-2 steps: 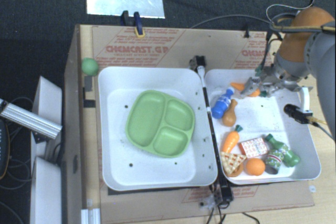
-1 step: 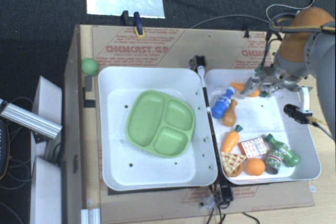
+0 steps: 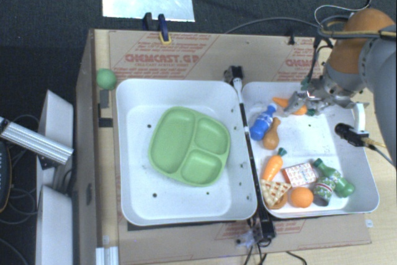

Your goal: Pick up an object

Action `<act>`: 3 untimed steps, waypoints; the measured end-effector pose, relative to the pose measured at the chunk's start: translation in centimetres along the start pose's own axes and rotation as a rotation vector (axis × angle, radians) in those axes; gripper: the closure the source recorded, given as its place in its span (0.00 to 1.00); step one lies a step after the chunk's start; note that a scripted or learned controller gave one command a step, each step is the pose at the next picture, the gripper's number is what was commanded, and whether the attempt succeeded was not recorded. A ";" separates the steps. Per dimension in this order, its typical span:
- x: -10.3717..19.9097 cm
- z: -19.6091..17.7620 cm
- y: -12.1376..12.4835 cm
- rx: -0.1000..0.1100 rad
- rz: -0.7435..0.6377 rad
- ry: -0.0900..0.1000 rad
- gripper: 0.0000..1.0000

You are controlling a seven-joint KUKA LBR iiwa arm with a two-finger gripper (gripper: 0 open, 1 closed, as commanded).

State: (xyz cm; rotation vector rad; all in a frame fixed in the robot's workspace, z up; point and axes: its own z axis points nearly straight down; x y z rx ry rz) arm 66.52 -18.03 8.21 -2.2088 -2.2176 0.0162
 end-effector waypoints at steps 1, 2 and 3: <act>0.6 0.0 0.0 -0.001 -0.001 -0.002 0.00; 0.6 -1.0 -0.1 0.005 -0.003 -0.001 1.00; 8.6 -11.2 0.3 -0.021 -0.001 -0.001 1.00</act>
